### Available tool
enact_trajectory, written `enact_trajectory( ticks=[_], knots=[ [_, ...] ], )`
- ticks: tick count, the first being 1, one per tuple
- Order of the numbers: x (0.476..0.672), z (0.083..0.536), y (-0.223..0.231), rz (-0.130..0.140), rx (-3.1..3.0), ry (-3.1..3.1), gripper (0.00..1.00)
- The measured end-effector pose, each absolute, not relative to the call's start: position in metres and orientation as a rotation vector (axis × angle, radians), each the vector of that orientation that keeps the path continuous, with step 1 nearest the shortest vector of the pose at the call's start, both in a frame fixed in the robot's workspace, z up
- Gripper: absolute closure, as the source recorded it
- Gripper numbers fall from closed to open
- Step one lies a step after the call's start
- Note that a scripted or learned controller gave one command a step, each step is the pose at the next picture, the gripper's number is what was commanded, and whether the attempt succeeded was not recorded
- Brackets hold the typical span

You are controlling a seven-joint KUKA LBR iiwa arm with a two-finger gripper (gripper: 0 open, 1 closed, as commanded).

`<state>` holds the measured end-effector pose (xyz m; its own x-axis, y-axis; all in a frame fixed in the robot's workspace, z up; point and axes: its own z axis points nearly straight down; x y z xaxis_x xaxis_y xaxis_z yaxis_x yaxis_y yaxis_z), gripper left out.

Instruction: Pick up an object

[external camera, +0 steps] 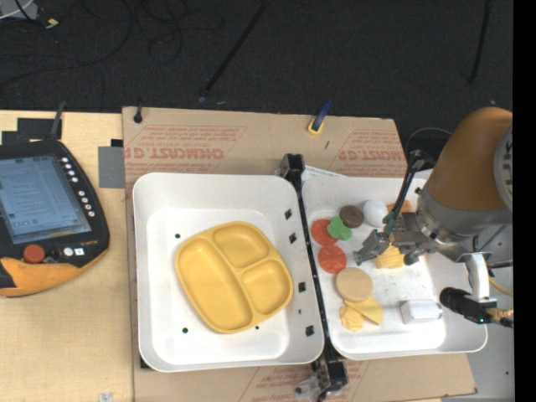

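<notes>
Over the right-hand shallow white bin (pixel 456 335), the dark two-finger gripper (pixel 377 248) hangs with fingers spread and empty beside a yellow wedge (pixel 389 259); crowded red discs (pixel 330 245) and tan round (pixel 354 285) could get nudged, spoiling the grasp

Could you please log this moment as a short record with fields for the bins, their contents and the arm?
left bin: yellow divided tray
right bin: red discs, green piece, brown disc, tan disc, yellow pieces, white block
arm: over right bin
gripper: low among the pieces, nothing seen held
off bench: control pendant, left
</notes>
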<state>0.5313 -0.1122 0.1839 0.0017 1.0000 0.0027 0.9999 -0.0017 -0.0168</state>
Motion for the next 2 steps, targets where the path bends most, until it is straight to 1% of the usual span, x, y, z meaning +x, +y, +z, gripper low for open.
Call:
enact_trajectory(
  ticks=[1, 2],
  knots=[
    [0.534, 0.191, -0.112, 0.003, -2.219, -2.219, 0.00],
    [0.540, 0.145, -0.106, 0.005, -2.215, -2.219, 0.00]
  ],
)
